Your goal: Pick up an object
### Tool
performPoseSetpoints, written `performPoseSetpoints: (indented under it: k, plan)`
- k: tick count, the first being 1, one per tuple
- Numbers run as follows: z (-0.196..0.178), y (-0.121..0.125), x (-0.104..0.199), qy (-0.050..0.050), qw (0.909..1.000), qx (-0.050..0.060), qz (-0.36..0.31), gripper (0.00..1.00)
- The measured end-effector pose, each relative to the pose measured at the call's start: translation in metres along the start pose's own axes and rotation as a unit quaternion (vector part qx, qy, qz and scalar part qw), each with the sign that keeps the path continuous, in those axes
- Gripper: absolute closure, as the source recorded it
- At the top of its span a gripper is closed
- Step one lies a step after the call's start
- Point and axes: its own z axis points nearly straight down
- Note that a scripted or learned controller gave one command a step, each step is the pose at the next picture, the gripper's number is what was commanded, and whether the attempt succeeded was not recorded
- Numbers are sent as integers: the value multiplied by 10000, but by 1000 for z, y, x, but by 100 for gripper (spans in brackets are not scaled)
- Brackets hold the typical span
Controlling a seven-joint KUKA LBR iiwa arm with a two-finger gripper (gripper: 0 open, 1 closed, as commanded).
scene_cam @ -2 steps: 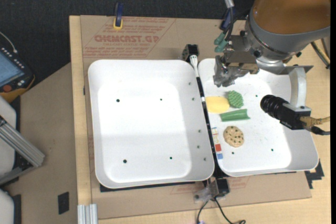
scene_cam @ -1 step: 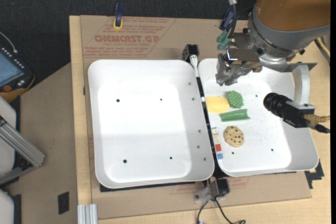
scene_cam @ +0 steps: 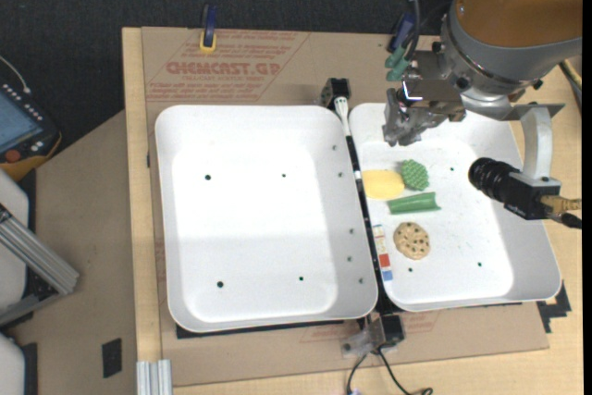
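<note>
In the right bin [scene_cam: 518,287] lie a yellow block [scene_cam: 381,184], a green ridged piece [scene_cam: 413,173], a flat green stick [scene_cam: 412,204] and a round cookie with dark chips [scene_cam: 412,240]. They cluster near that bin's left wall. My gripper [scene_cam: 404,130] hangs over the bin's far left part, just above and behind the yellow block and the green ridged piece. Nothing shows between its fingers.
The left bin [scene_cam: 185,199] sits beside the right one, with a black divider strip [scene_cam: 356,176] between them. A black cylindrical camera mount [scene_cam: 504,183] juts over the right bin's right side. Cardboard [scene_cam: 231,60] underlies both bins.
</note>
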Motion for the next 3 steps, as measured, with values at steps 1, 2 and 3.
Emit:
performPoseSetpoints:
  k: [1, 2, 3]
  plan:
    - [-10, 1, 0, -4, 10000, -11, -3, 100]
    - [43, 46, 4, -1, 10000, 61, 15, 100]
    - [106, 5, -24, 1, 10000, 79, 30, 100]
